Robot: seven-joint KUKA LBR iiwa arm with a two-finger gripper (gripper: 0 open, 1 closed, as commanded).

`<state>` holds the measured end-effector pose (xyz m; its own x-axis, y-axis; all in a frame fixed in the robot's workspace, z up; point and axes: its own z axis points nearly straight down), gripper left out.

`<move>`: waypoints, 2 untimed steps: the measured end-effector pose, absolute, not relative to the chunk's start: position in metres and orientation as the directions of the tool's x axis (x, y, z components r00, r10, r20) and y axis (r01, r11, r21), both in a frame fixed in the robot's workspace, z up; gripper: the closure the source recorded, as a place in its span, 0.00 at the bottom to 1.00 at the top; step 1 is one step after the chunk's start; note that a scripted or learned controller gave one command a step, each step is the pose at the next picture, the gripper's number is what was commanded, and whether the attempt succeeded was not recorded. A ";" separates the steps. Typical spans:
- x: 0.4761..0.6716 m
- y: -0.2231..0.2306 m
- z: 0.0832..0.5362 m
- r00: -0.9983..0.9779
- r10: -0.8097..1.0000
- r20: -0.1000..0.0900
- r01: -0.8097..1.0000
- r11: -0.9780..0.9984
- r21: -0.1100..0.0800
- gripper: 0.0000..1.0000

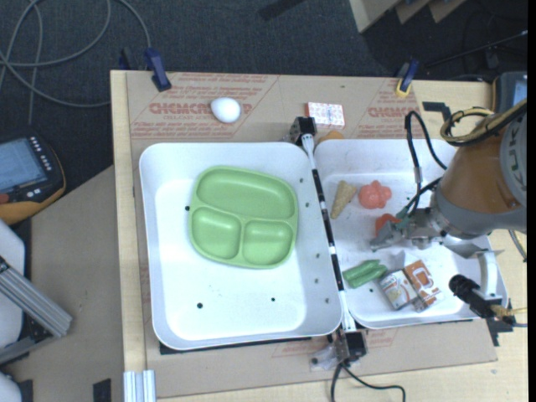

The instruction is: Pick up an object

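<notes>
Right bin — orange cone (343, 197), red toy (374, 194), green pod (363, 273), two packets (409, 287)

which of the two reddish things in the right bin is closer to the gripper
The smaller red piece, right beside the gripper. The larger orange-pink one lies farther up the right bin, next to the tan cone.

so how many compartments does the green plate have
3. The green plate in the left bin has one wide compartment across its far side and two smaller ones side by side along its near side.
</notes>
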<state>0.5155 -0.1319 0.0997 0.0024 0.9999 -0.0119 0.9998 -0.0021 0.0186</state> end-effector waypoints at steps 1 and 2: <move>0.558 -0.113 0.084 -0.001 1.000 0.000 1.000 0.001 0.001 0.00; 0.558 -0.113 0.095 -0.001 1.000 -0.001 1.000 0.001 0.004 1.00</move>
<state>0.5585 -0.1134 0.0947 -0.0014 1.0000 -0.0011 1.0000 0.0014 0.0035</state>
